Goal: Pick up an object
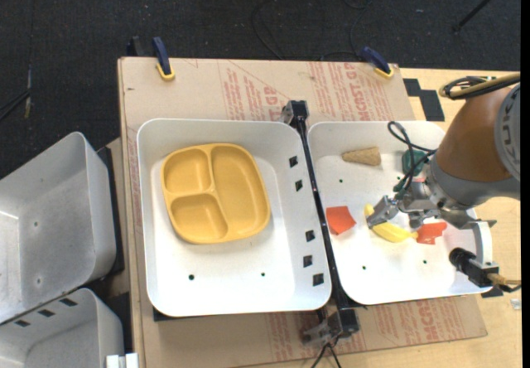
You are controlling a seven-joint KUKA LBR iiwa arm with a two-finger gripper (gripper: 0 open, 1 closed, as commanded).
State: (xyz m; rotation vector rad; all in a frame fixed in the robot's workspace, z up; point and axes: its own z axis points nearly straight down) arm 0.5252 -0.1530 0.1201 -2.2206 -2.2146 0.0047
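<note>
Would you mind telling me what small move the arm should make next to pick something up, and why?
Probably a short descent onto the yellow object. The gripper sits right at it in the right bin, with the red block and an orange piece close on either side, so a straight drop looks safest.

A: Arm pose?

B: KUKA arm (pixel 484 147) enters from the right edge, grey body, orange band showing wide just above the wrist. Reaches left and down toward the near right part of the scene.

A: Wrist?

B: Bent downward, cables looped along its far side. Gripper (pixel 387 213) sits at its left end, low, pointing left.

A: Fingers?

B: Can't resolve them. Metal tip is visible, but open or closed is unreadable from this angle.
</note>
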